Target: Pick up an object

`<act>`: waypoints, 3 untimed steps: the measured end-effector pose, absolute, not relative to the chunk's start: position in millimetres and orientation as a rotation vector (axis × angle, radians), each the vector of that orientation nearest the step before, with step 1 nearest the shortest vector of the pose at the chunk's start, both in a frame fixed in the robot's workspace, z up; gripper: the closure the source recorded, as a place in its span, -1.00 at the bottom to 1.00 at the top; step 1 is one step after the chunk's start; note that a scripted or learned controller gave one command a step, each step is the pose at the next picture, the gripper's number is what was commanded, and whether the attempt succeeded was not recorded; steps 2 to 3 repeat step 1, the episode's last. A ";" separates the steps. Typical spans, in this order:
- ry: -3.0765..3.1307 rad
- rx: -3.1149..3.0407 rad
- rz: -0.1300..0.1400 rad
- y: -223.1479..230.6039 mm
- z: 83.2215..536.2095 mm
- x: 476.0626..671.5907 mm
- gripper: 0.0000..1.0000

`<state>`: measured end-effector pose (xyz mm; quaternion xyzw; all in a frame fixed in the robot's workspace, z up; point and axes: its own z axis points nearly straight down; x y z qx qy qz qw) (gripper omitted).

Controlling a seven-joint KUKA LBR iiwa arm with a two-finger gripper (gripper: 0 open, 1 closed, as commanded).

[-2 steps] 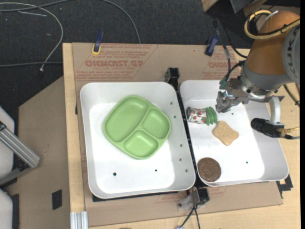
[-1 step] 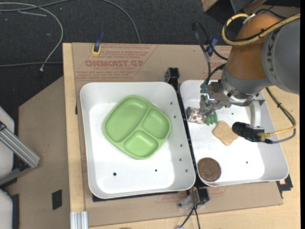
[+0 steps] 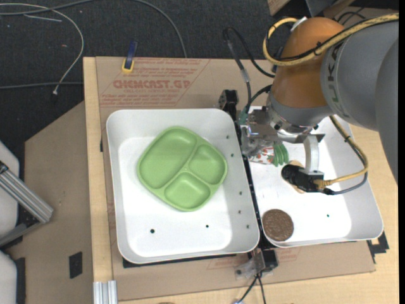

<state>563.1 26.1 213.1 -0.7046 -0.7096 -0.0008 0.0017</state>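
My gripper (image 3: 258, 142) hangs low over the back left part of the right bin (image 3: 345, 214), close to the wall shared with the left bin. A small item with red and green parts (image 3: 276, 154) lies right by the gripper, partly hidden by it; whether it is gripped cannot be made out. At the right bin's front left corner lies a brown round disc (image 3: 277, 224), apart from the gripper. A green divided plate (image 3: 182, 168) lies flat in the middle of the left bin (image 3: 136, 227).
The arm's orange band and grey body (image 3: 316, 62) cover the back of the right bin. A black connector with a yellow cable (image 3: 302, 177) hangs over the right bin's middle. Cardboard lies under both bins.
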 end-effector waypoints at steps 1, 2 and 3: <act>-2.227 -2.212 -0.003 78.6 223.0 550.4 1.00; -2.227 -2.212 -0.003 78.6 223.0 550.4 1.00; -2.227 -2.212 -0.003 78.6 223.0 550.4 1.00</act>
